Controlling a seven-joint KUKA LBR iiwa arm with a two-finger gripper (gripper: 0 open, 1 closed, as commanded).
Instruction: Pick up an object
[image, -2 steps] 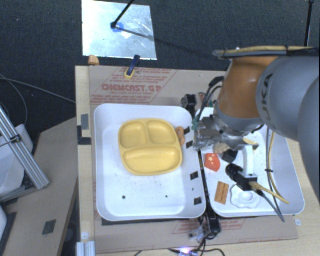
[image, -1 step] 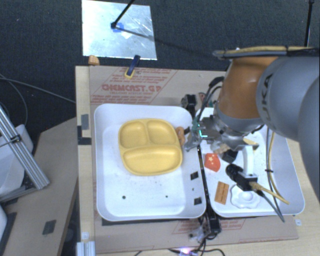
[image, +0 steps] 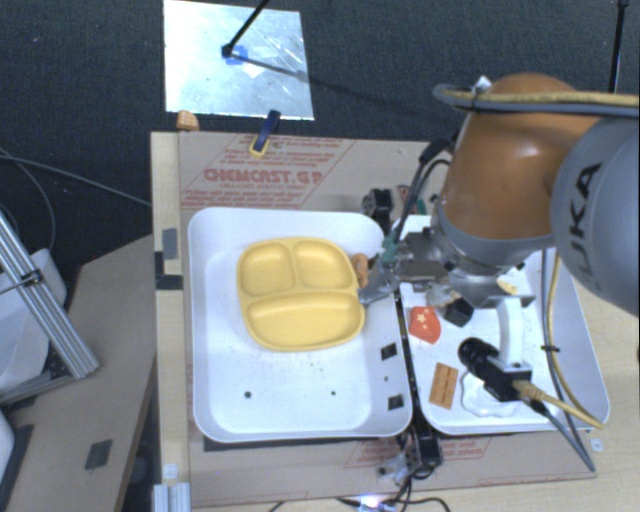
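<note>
Task not done: nothing seen lifted. Grey two-finger gripper (image: 374, 284) sits low in left shallow white bin (image: 215, 330), at right rim of yellow three-compartment plastic plate (image: 298, 292). Cannot tell whether gripper is open or closed, or whether it holds anything.

Likely target: plate, or small orange piece (image: 359, 266) just beside gripper. Grasp and lift judged still left.

Right shallow white bin (image: 575, 330) holds red rounded object (image: 424, 326) and tan rectangular block (image: 443, 385), near divider. Arm bulk hides much of that bin. Plate is wide and flat, so rim grasp may slip.
</note>
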